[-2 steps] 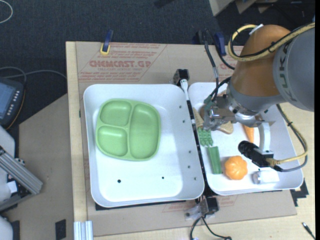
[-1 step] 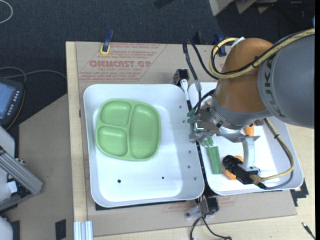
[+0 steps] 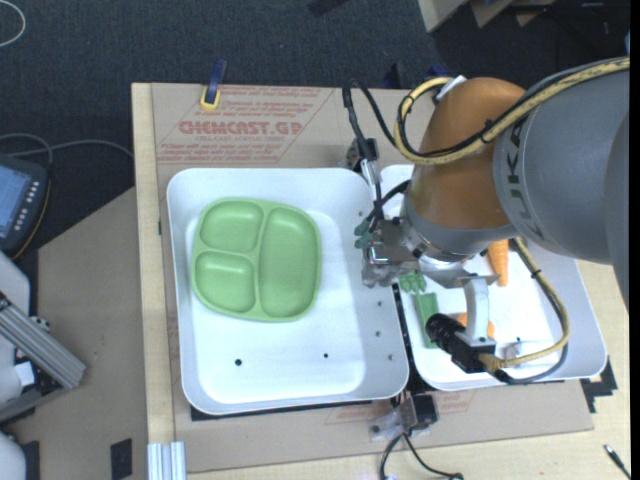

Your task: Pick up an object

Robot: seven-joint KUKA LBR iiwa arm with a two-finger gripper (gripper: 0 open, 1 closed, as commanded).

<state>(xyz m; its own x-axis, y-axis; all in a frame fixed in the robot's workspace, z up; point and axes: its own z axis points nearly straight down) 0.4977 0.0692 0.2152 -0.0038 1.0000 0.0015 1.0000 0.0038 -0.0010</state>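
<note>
The arm (image 3: 570, 168) is leaning in over the right bin (image 3: 572, 353), and the gripper (image 3: 388, 253) is hanging right by the divide between the two bins. Honestly can't tell if it's open or closed. An orange object (image 3: 497, 260) is peeking out beside the wrist in the right bin, and a green divided plate (image 3: 258, 258) is sitting in the left bin (image 3: 300, 358).

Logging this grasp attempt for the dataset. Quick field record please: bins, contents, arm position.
left bin: holds a green divided plate, three compartments, lying flat
right bin: orange object and small green object, both partly hidden by the arm
arm: low over the right bin's left side, by the divide between the bins
held object: cannot tell
</note>
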